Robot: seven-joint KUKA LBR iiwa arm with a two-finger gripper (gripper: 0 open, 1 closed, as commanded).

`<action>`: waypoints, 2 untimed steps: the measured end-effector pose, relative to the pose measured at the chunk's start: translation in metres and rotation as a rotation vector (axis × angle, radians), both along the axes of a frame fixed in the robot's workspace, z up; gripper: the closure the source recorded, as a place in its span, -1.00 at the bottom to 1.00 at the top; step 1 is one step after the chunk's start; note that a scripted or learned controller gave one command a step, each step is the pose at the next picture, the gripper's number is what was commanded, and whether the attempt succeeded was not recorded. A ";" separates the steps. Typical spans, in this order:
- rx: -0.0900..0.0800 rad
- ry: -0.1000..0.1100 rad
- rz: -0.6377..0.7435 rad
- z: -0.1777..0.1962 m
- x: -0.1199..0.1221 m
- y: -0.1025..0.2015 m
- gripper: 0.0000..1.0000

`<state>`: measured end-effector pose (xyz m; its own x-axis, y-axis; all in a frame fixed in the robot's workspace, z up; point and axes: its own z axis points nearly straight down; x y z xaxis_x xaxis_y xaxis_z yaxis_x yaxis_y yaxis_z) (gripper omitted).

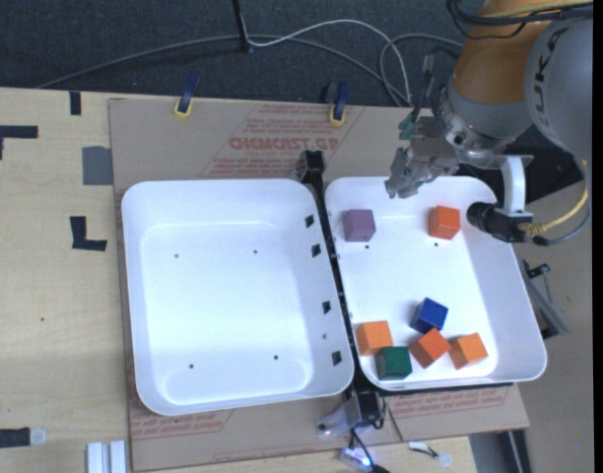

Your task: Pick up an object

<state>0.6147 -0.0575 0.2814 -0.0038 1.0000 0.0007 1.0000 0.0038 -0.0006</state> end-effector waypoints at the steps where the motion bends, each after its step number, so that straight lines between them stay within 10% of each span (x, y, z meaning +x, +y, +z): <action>1: 0.000 0.001 0.001 -0.012 0.009 0.061 1.00; 2: 0.000 0.001 0.001 -0.021 0.019 0.122 1.00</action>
